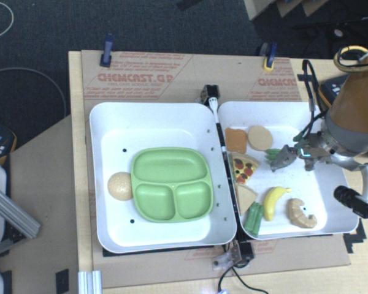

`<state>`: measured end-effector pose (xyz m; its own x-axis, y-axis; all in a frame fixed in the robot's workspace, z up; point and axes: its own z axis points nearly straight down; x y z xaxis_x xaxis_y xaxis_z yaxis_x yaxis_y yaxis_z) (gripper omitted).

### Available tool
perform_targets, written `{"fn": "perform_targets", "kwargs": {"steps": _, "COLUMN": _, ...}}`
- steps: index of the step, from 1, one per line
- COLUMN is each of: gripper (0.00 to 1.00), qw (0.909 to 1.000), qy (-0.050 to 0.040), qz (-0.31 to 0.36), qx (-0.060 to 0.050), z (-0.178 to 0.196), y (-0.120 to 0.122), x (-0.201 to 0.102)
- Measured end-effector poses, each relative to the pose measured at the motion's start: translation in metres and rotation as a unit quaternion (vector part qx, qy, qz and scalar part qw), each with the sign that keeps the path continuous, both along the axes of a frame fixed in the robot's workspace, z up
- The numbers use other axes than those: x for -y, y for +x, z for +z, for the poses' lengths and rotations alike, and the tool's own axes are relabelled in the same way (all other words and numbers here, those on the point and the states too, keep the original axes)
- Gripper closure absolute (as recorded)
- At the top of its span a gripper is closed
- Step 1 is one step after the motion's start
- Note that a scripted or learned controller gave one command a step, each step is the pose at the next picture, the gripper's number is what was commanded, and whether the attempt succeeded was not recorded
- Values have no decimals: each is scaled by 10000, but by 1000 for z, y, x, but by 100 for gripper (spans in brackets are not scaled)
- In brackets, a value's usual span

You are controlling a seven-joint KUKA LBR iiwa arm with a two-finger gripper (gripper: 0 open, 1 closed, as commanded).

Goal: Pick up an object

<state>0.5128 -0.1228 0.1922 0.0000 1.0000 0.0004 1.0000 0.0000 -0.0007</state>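
Note:
The right bin [322,185] holds several toy foods: an orange toast slice [236,140], a round beige biscuit [260,138], a pizza slice [243,167], a yellow banana [272,201], a tan croissant [302,214], a green cucumber piece [253,218] and a pale bread wedge [245,195]. My gripper [286,158] is low in the middle of this bin. Its tip is right against a small green leafy piece [272,155], and its grey body partly covers that piece. Whether it holds the piece is unclear.
The left bin [110,127] carries a green divided plate [172,182] with a beige ball [119,185] beside its left edge. A black divider clip [210,93] sits between the bins. Blue [106,51] and yellow [269,56] clamps pin the cardboard at the back.

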Motion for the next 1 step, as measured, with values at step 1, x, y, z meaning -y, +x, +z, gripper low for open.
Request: {"fn": "perform_targets", "kwargs": {"steps": 1, "gripper": 0, "qw": 10000, "qy": 1, "qz": -11, "qx": -19, "z": -112, "y": -20, "x": -2}}
